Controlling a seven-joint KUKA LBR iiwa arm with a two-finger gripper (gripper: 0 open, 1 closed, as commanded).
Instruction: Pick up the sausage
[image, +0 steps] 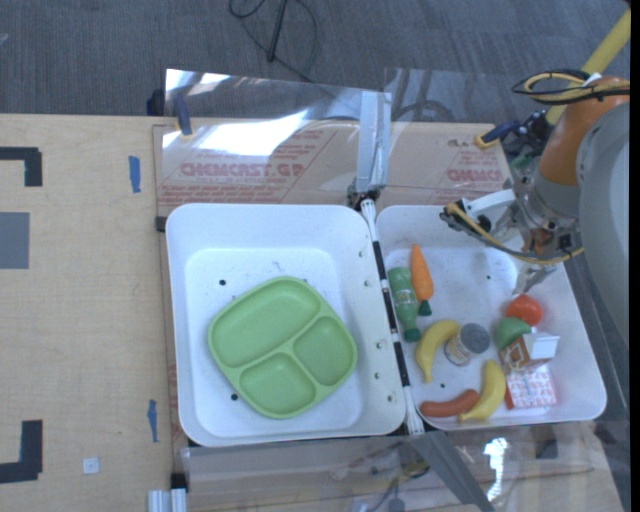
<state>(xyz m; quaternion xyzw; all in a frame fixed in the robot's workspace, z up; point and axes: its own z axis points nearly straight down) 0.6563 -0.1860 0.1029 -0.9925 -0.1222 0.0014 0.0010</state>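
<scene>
Pale plywood bench (80, 330) carries two glossy white bins. From above, the left bin (190, 240) holds a smooth green divided plate (283, 346). My gripper (535, 272) hangs over the right bin (590, 400), fingers spread, grasping nothing. That curved reddish sausage (449, 405) lies at the front edge, touching a yellow banana (489, 391).

Both bins, left (190, 260) and right (580, 400), are white; the left one carries a light green divided plate (283, 347). In the right bin: reddish-brown sausage (449, 405), two yellow bananas (437, 345) (489, 390), orange carrot (421, 273), green bottle (404, 300), red tomato (525, 310), and a red-and-white patterned carton (530, 380). At upper right, the arm (600, 190) is grey with an orange band (560, 145); the bench (80, 300) at left is pale wood with blue tape marks.
</scene>
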